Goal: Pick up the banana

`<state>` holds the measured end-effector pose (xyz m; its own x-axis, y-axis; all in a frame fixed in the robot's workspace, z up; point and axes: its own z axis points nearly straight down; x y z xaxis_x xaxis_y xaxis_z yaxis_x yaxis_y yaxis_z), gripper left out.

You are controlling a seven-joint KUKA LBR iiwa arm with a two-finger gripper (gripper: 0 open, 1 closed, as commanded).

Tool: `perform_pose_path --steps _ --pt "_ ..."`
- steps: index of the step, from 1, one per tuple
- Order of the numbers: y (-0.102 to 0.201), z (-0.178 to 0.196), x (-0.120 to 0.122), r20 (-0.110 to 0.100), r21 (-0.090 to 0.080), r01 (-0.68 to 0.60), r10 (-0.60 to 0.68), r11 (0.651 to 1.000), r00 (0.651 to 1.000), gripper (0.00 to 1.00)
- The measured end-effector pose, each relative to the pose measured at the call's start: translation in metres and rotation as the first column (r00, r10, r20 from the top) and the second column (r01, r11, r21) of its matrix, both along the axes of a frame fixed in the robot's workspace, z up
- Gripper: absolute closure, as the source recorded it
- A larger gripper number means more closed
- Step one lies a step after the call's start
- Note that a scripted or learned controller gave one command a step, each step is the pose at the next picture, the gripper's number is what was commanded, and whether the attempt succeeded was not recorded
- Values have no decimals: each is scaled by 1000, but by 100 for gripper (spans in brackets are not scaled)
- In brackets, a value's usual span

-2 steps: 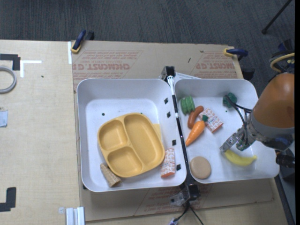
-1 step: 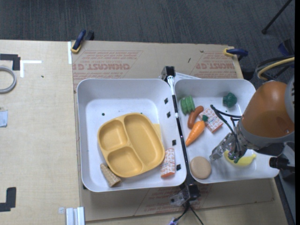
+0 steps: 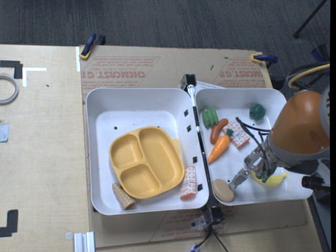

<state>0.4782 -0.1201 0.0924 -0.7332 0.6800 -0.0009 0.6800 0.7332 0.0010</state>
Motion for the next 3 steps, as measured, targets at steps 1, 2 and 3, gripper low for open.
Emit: perform_pose_path --steps 1,2,3 --pt "-54 81 1 3 -1 74 -74 997 997 0" --pt "-50 0 25 0 0 -247 247 969 969 0" --pt "-74 0 13 1 -2 -384 384 923 923 0"
